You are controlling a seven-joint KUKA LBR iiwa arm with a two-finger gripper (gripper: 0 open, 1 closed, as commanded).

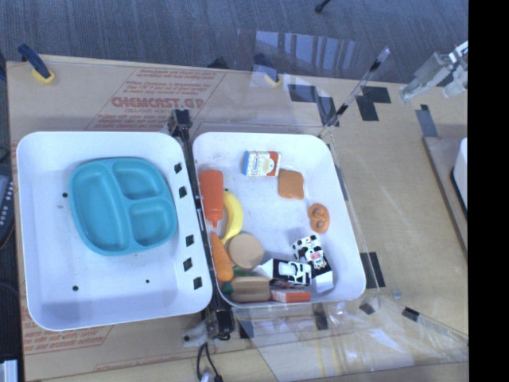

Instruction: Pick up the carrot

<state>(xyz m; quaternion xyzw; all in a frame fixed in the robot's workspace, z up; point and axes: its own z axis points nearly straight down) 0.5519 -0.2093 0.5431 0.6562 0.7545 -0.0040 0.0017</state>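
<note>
A pale wooden bench (pixel 398 205) under a camera looking down, with grey carpet beyond it. Two shallow white bins sit side by side.

Nearest the camera, along the near edge of the right bin (pixel 342 185), lie one brown loaf-like piece (pixel 251 289) and one small red piece (pixel 291 297). Beside them are what look like two black-and-white cow-patterned blocks (pixel 305 261).

Just behind the loaf is the one carrot (pixel 222 259), short, orange and tapered. It lies lengthwise against the bin's left wall, touching a round tan bun (pixel 246 250). I judge it a light, rigid plastic toy with a smooth, somewhat slippery skin. The best hold looks to be across its thicker middle, though the wall and the bun leave little room on either side.

Further back are one yellow banana (pixel 233 216) and one red-orange bottle-shaped piece (pixel 211 196). There are also one small orange disc (pixel 319 216), one tan square slice (pixel 291 184) and one small carton (pixel 261 164).

The left bin (pixel 40 285) holds one teal divided plate (pixel 123 204).

Farthest, at the upper right, my gripper (pixel 433 72) hangs over the bench, well apart from both bins. It holds nothing, and I cannot tell whether it is spread or closed.
</note>
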